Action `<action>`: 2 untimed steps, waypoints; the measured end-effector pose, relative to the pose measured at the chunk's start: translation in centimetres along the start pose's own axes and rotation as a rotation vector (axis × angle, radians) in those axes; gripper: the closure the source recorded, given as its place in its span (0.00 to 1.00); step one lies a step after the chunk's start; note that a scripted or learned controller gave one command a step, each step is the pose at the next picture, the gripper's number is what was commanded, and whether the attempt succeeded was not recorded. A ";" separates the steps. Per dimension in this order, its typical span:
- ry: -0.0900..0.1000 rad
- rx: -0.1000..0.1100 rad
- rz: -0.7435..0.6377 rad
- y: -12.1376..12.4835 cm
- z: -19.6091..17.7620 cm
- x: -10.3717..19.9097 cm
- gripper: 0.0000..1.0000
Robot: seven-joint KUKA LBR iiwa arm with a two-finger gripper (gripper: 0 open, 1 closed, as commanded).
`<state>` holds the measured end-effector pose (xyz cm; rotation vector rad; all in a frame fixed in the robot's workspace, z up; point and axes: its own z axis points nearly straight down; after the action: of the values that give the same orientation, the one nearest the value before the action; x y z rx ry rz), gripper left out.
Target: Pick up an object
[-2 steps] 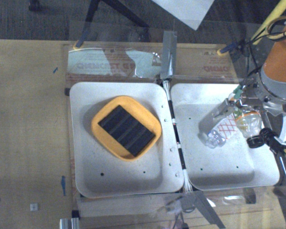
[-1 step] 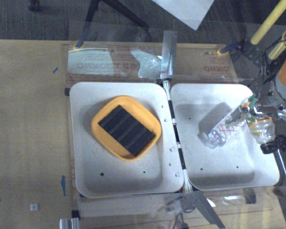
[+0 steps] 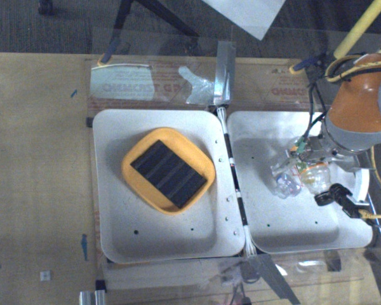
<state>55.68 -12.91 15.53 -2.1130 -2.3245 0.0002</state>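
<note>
Yellow solar lamp (image 3: 168, 170) in left bin (image 3: 114, 234); end effector (image 3: 305, 164) over right bin (image 3: 260, 234), finger state unclear

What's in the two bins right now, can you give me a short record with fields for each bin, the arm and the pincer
left bin: one orange pad with a dark ribbed panel on top, lying flat near the middle
right bin: a clear, crinkly plastic item toward the right side
arm: reaches in from the right, above the right bin
pincer: close over the clear item; grip state cannot be told
bench: tan surface under both bins
</note>
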 end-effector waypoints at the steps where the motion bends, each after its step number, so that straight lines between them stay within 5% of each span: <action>1: -0.019 -0.040 -0.126 1.8 2.6 -1.5 0.00; 2: -0.004 -0.007 -0.441 8.1 4.5 -3.6 0.00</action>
<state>64.13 -15.72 11.00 -1.5576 -2.7364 -0.0032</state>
